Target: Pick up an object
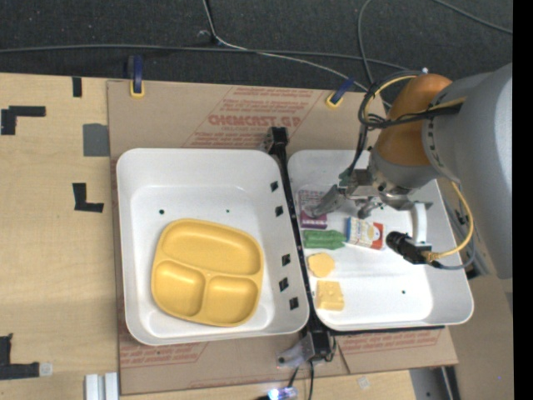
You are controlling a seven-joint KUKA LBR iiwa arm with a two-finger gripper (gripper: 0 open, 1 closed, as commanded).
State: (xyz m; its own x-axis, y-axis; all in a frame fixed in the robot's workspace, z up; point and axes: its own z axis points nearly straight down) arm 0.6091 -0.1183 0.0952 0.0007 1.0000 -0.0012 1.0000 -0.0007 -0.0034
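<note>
Nearest the lens, a pale yellow cheese-like wedge (331, 295) sits at six o'clock in the right white bin (433, 307), while the pincer (354, 197), its state hidden, seemingly descends toward a small white carton (365, 234), needing further lowering.

Grey arm (487, 148) with orange band, seemingly yellow cable

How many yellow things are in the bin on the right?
2. A round yellow piece lies near the right bin's left wall, just below a green item. A squarish yellow piece lies below that. The arm may hide others.
</note>
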